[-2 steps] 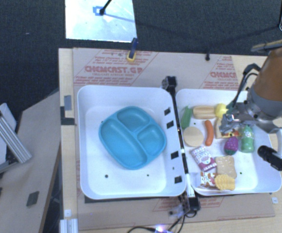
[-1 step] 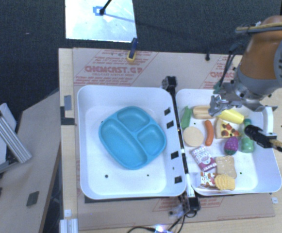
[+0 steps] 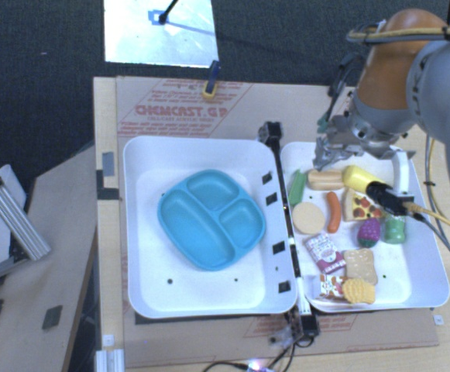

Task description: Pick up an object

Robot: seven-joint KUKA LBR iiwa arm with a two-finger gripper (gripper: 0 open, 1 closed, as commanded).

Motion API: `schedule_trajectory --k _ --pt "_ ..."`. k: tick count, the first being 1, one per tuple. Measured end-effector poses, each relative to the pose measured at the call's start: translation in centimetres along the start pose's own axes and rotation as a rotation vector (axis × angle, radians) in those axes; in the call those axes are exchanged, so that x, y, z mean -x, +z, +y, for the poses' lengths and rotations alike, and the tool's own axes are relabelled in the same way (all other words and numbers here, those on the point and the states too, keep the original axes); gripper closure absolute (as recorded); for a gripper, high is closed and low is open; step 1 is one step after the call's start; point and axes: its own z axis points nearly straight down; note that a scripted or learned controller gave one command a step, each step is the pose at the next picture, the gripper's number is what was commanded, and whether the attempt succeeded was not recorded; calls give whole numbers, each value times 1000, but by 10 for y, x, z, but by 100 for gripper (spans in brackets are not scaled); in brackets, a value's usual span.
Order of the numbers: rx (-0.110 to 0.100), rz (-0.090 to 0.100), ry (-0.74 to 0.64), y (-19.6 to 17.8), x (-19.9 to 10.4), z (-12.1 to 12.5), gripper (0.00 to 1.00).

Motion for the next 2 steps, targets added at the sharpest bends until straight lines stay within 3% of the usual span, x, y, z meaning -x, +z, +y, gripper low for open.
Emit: schedule_trajectory --k 1,2 --pt "-1 0 1 7 -7 34 100" --pt "1 -1 2 -13 -6 34 100"
